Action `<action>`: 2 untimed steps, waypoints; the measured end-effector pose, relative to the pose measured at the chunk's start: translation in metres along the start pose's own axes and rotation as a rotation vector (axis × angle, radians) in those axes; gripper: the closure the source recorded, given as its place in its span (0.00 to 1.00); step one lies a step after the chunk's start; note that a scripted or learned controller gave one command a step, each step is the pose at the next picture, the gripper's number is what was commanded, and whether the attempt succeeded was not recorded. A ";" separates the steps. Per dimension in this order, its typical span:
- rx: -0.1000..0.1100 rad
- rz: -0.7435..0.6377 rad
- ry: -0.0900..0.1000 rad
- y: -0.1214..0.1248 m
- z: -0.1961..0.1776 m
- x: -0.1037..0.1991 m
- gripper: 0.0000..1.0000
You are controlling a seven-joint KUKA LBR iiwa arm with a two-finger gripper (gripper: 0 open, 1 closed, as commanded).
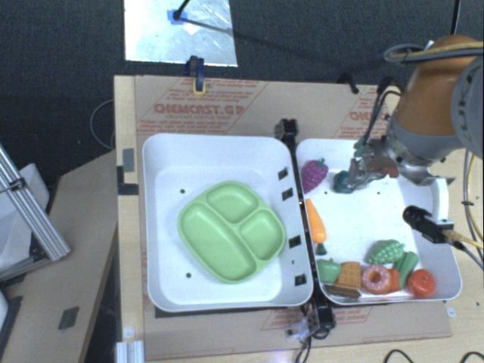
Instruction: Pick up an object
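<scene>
Gripper (pixel 355 174) sits low in the right bin (pixel 446 203), beside the grapes (pixel 314 174) (you can't tell its opening). Approach step, you'd judge; next, close and lift.

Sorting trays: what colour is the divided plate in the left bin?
Light green, clear in the camera view: divided plate.

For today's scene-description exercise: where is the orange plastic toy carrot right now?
The orange plastic toy carrot lies in the right white bin, along its left wall beside the black divider, below the purple toy grapes and above the green toy pepper.
</scene>
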State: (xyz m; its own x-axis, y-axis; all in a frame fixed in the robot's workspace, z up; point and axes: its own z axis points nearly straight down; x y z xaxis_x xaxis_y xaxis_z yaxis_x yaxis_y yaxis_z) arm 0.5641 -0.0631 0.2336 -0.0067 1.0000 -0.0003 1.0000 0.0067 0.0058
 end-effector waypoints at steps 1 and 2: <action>0.006 0.001 0.001 -0.004 0.017 0.009 1.00; 0.004 0.001 0.001 -0.011 0.008 0.012 1.00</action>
State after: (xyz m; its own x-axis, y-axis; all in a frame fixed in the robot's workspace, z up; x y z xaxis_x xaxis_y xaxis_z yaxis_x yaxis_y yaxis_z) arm 0.5536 -0.0509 0.2258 -0.0058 1.0000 0.0004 1.0000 0.0058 0.0014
